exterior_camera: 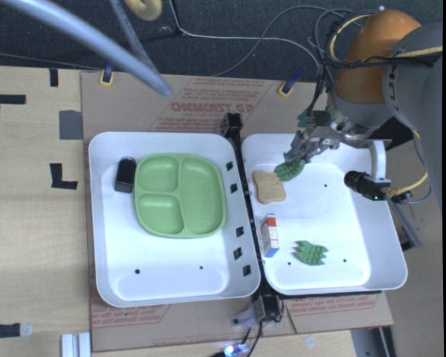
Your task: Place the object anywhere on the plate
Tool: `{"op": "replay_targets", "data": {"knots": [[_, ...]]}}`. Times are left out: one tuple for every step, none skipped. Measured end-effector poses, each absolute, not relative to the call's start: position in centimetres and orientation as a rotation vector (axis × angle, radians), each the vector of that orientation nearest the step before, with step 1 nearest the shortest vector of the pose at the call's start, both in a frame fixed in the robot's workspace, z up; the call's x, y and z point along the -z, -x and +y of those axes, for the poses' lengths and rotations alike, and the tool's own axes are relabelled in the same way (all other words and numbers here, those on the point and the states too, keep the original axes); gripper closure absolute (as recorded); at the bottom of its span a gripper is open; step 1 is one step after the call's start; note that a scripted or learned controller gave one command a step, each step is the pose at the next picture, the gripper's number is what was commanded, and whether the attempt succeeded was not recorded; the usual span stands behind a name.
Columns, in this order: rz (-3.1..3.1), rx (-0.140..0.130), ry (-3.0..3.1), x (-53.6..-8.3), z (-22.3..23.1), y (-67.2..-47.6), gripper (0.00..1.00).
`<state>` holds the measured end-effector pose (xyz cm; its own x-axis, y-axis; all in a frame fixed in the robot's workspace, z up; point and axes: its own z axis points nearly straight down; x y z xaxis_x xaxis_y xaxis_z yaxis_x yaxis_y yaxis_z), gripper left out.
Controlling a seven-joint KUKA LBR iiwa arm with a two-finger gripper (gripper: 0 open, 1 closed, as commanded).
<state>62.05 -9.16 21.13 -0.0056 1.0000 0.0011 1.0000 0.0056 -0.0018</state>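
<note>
A light green plate (180, 195) with three compartments lies in the left bin (108, 274). My gripper (296, 161) hangs over the far left part of the right bin (372, 266), pointing down and to the left. A dark green leafy piece (288, 172) sits between its fingertips, and the gripper is shut on it. That piece hangs just right of a tan bread-like slice (269, 187) on the bin floor. The plate is well to the left of the gripper, across the divider between the bins.
A second green leafy piece (309, 252) and a small red, white and blue box (270, 234) lie in the right bin's near half. A black block (125, 175) rests left of the plate. Black clips (238, 192) line the divider.
</note>
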Motion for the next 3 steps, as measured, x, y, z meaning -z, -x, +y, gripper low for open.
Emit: {"op": "replay_targets", "data": {"knots": [[-2.226, -0.001, 2.215, -21.8, -4.6, -61.9, 1.0], [-2.227, 0.0, 2.211, -22.8, 1.3, -60.5, 1.0], [-2.227, -0.001, 2.212, -23.3, 6.8, -58.8, 1.0]]}}
